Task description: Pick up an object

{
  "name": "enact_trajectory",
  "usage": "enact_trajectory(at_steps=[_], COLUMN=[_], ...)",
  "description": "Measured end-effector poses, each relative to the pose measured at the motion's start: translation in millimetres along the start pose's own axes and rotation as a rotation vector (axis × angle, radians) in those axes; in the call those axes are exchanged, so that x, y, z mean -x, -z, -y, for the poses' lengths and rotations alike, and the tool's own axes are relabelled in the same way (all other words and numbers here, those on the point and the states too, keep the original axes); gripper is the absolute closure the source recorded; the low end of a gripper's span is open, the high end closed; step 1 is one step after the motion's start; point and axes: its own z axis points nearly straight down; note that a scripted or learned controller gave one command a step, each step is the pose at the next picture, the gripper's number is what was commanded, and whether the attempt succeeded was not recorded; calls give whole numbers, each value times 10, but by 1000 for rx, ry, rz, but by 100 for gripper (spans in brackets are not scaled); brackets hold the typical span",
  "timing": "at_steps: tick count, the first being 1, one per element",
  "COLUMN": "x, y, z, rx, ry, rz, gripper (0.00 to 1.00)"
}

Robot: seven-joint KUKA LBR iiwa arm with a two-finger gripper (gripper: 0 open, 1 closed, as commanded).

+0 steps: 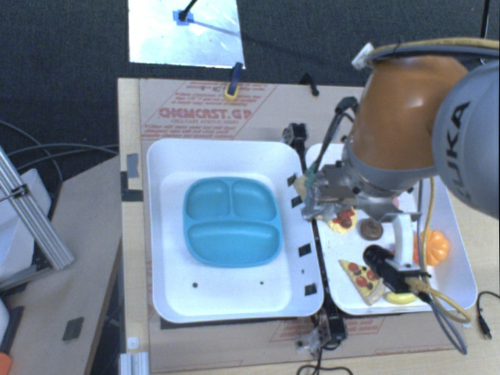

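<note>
A robotics lab is showing here: a grey KUKA arm is reaching over a cardboard-covered tabletop, cables trailing.

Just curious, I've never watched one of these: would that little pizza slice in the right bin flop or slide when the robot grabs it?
The pizza slice looks like moulded toy plastic, so probably stiff and light. Lying flat and thin, it may skid across the smooth white bin.

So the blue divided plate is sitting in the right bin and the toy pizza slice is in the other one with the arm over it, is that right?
Not quite. The camera view shows the blue divided plate in the left bin, not the right one. The toy pizza slice lies in the right bin, with the arm over that bin.
</note>
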Motion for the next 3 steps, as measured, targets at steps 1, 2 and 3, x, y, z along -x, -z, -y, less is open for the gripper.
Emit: enact_trajectory(at_steps=[1,2,3], x=[-1109,-697,-788], y=[134,-1099,339], z=[-211,-472,-321], rx=[6,-7,16], ry=[8,-10,-1], rz=[-4,5,-5], gripper=[100,100,100])
